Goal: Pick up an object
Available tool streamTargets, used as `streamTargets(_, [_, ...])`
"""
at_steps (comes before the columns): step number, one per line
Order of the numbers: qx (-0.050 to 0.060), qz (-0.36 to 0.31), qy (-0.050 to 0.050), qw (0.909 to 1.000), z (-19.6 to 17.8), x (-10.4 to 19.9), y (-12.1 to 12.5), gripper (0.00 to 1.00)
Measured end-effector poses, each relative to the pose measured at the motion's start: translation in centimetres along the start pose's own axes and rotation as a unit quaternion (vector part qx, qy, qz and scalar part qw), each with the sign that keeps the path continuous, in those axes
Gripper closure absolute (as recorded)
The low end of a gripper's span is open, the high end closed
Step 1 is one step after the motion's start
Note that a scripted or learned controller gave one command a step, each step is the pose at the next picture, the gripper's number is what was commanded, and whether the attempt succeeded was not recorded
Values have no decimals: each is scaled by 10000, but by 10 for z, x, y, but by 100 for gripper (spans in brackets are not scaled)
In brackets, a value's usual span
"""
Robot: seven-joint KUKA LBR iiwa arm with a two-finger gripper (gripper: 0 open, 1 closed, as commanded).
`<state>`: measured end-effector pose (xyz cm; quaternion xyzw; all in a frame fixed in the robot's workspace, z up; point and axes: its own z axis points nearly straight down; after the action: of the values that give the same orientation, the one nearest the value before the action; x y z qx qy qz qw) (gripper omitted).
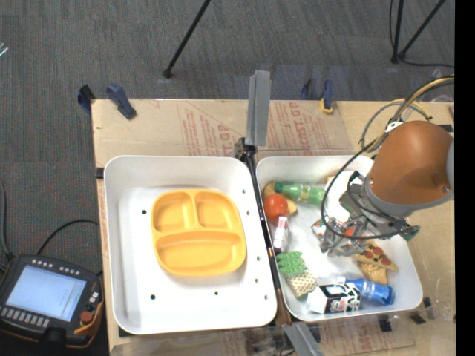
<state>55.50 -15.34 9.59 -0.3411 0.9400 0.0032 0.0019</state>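
Nearest me, along the front of the right bin (413, 291), a small milk carton (335, 298) lies touching a blue bottle (373, 291), with a pizza slice toy (375, 259) just behind them. I see the gripper (343, 242) low over the bin floor beside that slice, and I cannot tell whether its fingers are released or clenched, or on anything. My worry is crowding: a descent here could nudge the slice or close on nothing. Farther back lie a tomato (275, 205) and a green bottle (303, 193); the yellow tray (198, 232) sits in the left bin (119, 199).
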Motion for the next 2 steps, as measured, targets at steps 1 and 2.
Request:
streamTargets(1, [-2, 5, 1, 10000, 0, 0, 0, 0])
streamTargets(2, [2, -442, 15, 9990, 9, 29, -50, 0])
